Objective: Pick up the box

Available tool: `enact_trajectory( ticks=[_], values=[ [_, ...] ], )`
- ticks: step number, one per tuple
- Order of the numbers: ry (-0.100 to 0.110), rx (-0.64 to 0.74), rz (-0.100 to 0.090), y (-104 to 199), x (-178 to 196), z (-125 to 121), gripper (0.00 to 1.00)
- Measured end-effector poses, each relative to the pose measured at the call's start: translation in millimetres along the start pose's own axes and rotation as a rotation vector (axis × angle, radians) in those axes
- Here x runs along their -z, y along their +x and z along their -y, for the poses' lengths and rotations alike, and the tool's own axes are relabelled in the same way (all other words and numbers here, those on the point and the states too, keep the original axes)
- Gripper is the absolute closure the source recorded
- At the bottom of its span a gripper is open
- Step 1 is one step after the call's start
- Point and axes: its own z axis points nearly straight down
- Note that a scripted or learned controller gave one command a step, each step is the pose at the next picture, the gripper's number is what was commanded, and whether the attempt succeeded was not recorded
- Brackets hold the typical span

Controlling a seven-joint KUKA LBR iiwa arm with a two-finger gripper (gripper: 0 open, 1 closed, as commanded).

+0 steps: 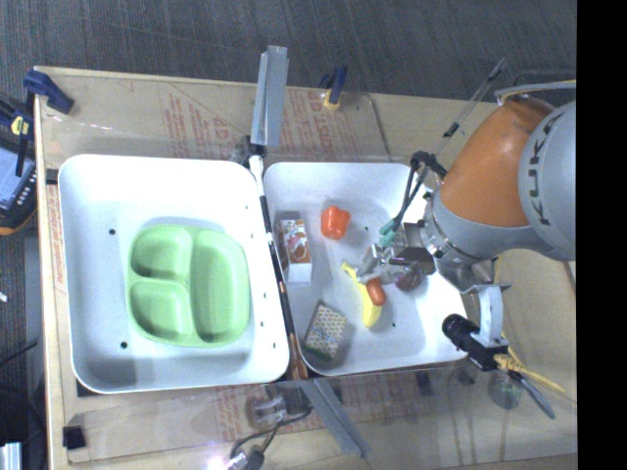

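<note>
From my seat, the gripper (384,262) is a dark tangle low over the right bin (411,346), and I cannot tell how it is set. It sits just above a yellow banana (370,306), possibly touching a small red piece there. The box (295,248) lies flat against that bin's left wall, well apart from the arm. The left bin (78,262) holds a green divided tray (191,284).
</note>
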Motion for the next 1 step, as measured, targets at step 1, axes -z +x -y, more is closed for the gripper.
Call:
enact_trajectory(
  ticks=[1],
  values=[
    [0.000,0.217,-0.001,62.4,27.3,-37.4,1.00]
  ],
)
